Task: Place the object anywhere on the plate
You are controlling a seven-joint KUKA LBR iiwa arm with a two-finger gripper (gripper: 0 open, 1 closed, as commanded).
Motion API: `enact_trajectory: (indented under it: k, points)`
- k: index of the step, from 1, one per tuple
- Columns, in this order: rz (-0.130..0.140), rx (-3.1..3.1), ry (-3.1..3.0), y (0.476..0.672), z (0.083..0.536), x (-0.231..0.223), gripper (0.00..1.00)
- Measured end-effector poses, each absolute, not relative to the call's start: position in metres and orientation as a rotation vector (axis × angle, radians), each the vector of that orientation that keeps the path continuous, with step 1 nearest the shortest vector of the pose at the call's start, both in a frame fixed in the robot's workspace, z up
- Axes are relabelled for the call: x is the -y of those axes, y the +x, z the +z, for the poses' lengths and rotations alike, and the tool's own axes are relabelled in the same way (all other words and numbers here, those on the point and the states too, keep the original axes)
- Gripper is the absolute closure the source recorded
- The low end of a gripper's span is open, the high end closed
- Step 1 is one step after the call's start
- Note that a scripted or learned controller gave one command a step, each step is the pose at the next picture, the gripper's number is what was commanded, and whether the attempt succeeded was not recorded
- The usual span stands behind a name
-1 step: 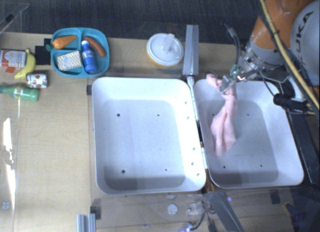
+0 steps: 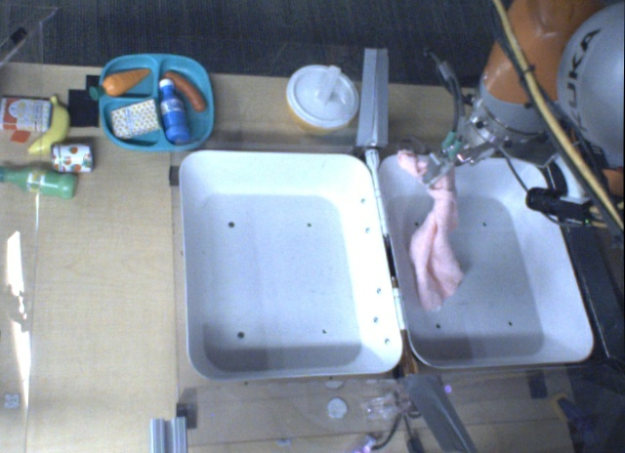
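Over the right bin, near its back left corner, I have the gripper clenched on the top end of the pink cloth. The cloth hangs from the fingers, and its lower end appears to rest bunched on the bin floor. I judge it is pinched at one end so it lifts as a strip rather than a wad. No plain plate is evident. The nearest candidates are the blue divided plate holding toy food and the round white lid-like dish, both on the bench behind the left bin. Reaching either means crossing the ridge between the bins, and a metal bracket stands just beside the white dish. A trailing cloth end could snag on these. A banana, a can and a green bottle lie at far left, well apart.
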State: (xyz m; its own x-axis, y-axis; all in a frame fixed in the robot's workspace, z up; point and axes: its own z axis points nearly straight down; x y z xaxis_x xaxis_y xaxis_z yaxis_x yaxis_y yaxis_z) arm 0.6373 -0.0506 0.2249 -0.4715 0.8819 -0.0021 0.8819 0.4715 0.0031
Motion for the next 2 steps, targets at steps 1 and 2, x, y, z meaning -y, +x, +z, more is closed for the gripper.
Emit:
enact_trajectory:
  k: [1,2]
  points:
    - [0.004,-2.960,1.039,0.636,0.235,-0.004,1.00]
    - [0.004,-3.107,0.426,0.639,0.224,-0.053,1.00]
